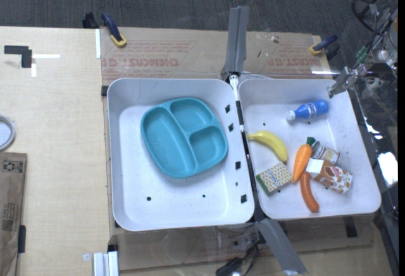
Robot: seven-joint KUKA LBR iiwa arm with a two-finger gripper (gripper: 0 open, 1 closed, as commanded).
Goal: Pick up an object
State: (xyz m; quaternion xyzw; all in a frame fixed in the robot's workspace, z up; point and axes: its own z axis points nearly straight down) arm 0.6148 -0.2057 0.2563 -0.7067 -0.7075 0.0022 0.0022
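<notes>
Down front in the right bin (316,213): orange sausage (309,194), snack box (274,178), juice carton (332,176), carrot (302,161) tucked between. Further back, banana (269,144), then blue bottle (310,110) on its side. Left bin (126,205): teal divided plate (183,137). Gripper (345,81) over the right bin's far corner, grip impossible to tell.

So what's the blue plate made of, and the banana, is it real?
The blue plate looks like smooth matte plastic: one even colour, with moulded compartments. The banana is probably a plastic toy, since its yellow is uniform and unspotted, though that can't be settled from this view.
</notes>
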